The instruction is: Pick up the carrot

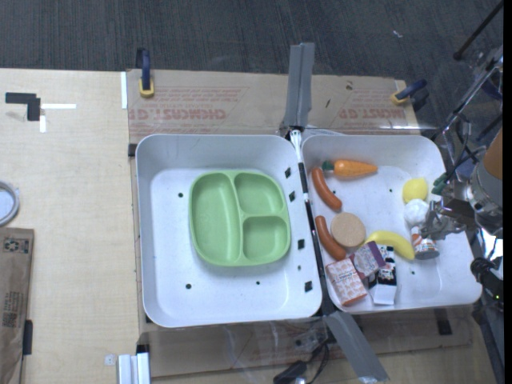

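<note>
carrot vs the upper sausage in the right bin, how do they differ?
Colour: the carrot is orange with a green tip at its left end; the upper sausage is reddish brown all over.
Pose: the carrot lies nearly level along the bin's far side; the sausage runs at a slant, down toward the right.
Shape: the carrot tapers to the right; the sausage keeps an even thickness with rounded ends.
Both lie flat in the right bin, close together.

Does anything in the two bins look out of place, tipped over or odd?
Nothing looks spilled or damaged. The green three-compartment plastic plate lies flat in the left white bin. The orange toy carrot lies apart near the right white bin's far wall, while the gripper is at the opposite side, beside the yellow lemon.
</note>
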Controlling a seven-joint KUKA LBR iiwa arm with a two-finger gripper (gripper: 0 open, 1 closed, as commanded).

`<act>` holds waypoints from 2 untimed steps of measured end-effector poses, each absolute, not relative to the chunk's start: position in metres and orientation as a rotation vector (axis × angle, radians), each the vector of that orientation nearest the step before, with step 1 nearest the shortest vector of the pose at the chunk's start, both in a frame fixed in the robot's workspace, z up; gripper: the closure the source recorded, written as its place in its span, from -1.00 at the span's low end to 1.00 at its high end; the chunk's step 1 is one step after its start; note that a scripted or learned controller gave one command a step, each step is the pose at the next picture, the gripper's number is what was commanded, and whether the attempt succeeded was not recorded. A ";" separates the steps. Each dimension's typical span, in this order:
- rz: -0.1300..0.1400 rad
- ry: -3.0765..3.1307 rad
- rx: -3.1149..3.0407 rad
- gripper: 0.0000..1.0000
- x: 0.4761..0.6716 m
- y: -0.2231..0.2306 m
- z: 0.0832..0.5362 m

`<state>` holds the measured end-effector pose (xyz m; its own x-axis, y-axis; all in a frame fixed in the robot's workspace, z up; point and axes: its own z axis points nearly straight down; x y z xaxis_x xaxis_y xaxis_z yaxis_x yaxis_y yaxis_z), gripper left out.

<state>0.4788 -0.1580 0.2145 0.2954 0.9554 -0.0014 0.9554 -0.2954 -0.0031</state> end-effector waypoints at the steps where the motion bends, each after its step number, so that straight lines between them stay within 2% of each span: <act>1: 0.008 -1.866 -2.524 1.00 0.480 -0.158 0.223; 2: 0.011 -1.868 -2.522 1.00 0.480 -0.159 0.231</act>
<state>0.4801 -0.1588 0.2308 0.2918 0.9565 -0.0041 0.9564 -0.2919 -0.0068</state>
